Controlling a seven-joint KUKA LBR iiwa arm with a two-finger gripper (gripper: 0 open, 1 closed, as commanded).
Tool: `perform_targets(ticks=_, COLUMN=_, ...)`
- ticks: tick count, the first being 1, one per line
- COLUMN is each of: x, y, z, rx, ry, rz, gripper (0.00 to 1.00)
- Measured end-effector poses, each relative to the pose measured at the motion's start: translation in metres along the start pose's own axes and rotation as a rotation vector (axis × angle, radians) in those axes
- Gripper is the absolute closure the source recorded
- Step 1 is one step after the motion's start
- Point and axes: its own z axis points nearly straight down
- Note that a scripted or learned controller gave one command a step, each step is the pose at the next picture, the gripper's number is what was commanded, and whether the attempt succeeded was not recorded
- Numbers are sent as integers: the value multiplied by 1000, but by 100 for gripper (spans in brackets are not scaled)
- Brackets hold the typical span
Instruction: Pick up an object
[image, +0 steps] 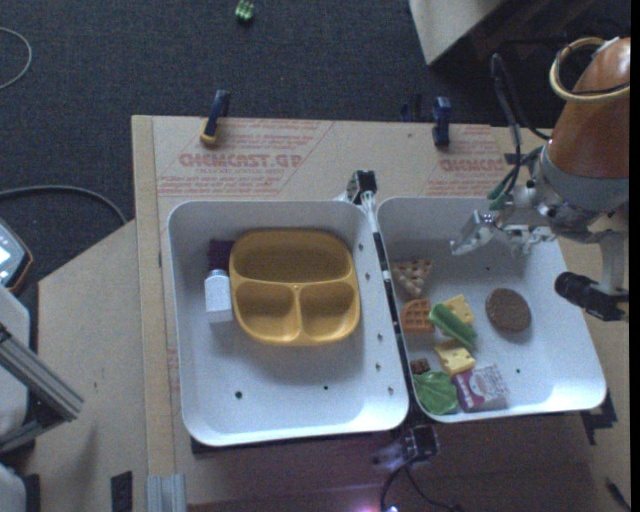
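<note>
From the camera view I see the gripper (478, 236) hanging over the far end of the right bin (570, 385), its pale fingers splayed apart, so I read it as open with nothing between them. The arm (595, 120) comes in from three o'clock.

No one object is named, so I take the toy food below as the candidates. The brown patty (508, 310) is nearest, lying at about five o'clock from the gripper and apart from the rest, flat and round with no long axis to line up on. I judge it the easiest target, though being so flat it may slip out of the fingers.

The others crowd along the divider at seven to six o'clock: a waffle (411, 273), an orange cracker (417, 314), a yellow cheese (460, 308) touching a green pod (452, 324) whose long axis runs from ten to four o'clock, a second cheese (455, 357), a green leaf (436, 391) and a pink packet (485, 387) at the near end. Packed this tight, a grab there risks catching a neighbour or the bin wall.

The left bin (190, 330) holds a yellow tray (294, 285) with a white bottle (218, 295) just beside it at nine o'clock, well apart from the gripper
</note>
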Motion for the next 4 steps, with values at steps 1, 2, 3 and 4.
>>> perform_targets(ticks=1, x=5, y=7, z=59, rx=6, ry=1, rz=0, gripper=0)
perform_targets(ticks=2, x=8, y=10, z=123, rx=7, ry=1, rz=0, gripper=0)
perform_targets(ticks=3, x=9, y=11, z=150, rx=-1, ry=4, rz=0, gripper=0)
perform_targets(ticks=4, x=9, y=14, z=136, rx=-12, ry=3, rz=1, gripper=100)
